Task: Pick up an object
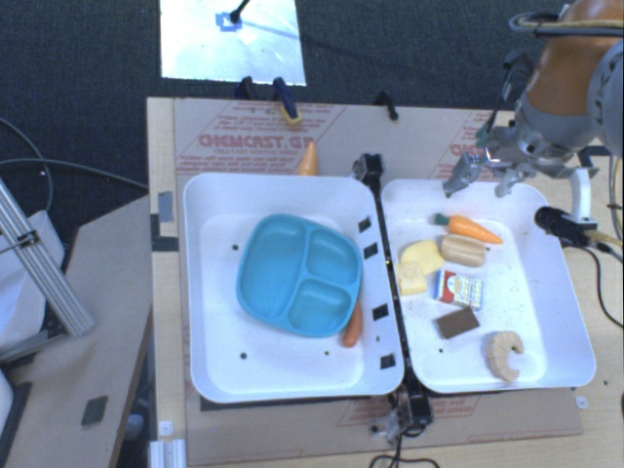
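Orange carrot (473, 228) is your landmark — it lies at the far side of the right bin (565, 291). Just beyond it your gripper (485, 175) hangs, fingers spread wide, holding nothing. Nearer than the carrot crowd a hot-dog bun (462, 251), yellow piece (419, 264), small carton (459, 289), brown block (456, 323) and croissant (505, 354).

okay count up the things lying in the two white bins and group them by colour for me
Blue: 1, the blue divided plastic plate
Orange: 2, the carrot beside the plate and the carrot in the right bin
Yellow: 1, the pale yellow chunk
Tan: 2, the hot dog bun and the curved beige piece
Brown: 1, the flat brown block
Red and white: 1, the small printed box
Total: 8
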### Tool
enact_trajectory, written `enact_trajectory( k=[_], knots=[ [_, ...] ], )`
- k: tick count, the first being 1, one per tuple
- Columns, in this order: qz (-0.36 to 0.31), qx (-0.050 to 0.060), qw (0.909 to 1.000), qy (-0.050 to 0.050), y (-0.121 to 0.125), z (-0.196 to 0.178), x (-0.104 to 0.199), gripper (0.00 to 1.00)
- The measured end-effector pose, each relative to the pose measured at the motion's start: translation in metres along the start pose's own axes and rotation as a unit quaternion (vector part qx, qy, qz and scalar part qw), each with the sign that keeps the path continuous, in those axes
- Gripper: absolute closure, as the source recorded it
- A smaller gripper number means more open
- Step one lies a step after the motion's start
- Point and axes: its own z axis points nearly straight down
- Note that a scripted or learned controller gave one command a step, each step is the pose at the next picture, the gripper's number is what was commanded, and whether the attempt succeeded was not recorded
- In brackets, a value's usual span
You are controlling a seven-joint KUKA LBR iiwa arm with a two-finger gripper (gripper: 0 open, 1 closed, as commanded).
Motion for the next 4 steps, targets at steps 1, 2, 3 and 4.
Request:
enact_trajectory(
  k=[1,2,3,4],
  knots=[
    [0.002,0.001,1.0,0.0,-0.045,0.088,-0.046,0.0],
    [0.002,0.001,1.0,0.0,-0.108,0.066,-0.058,0.0],
    [0.003,0.002,1.0,0.0,-0.167,0.075,-0.062,0.0],
    [0.002,-0.001,1.0,-0.001,-0.164,0.141,-0.092,0.0]
  ],
)
